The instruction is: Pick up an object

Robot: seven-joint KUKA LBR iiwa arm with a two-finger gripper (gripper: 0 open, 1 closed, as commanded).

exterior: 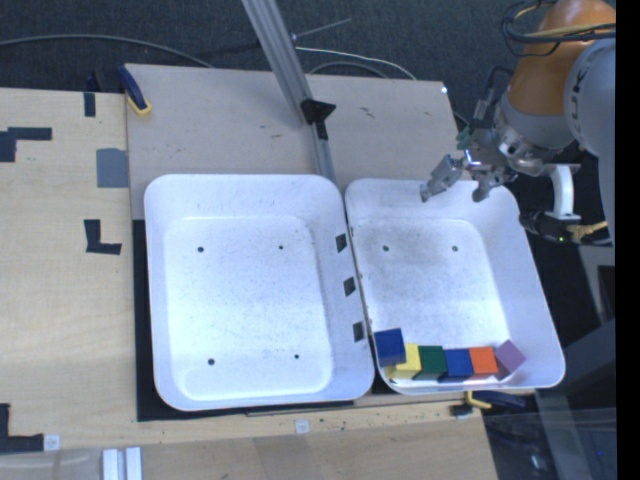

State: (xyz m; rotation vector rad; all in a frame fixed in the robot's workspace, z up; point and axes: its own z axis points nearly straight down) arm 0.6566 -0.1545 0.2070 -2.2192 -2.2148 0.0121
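Several small coloured blocks lie in a row along the near edge of the right bin (520, 268): a blue block (389, 345) on a yellow block (405, 366), then a green block (431, 360), another blue block (458, 362), an orange block (483, 360) and a purple block (509, 355). My gripper (459, 185) hangs over the far rim of the right bin, well away from the blocks. Its two fingers stand spread apart with nothing between them.
The left bin (160, 268) sits beside the right one. A slanted metal pole (285, 58) crosses the back of the bench to the gap between the bins. Cables lie on the dark floor behind. A yellow-blue clamp (134, 92) sits at the board's far left corner.
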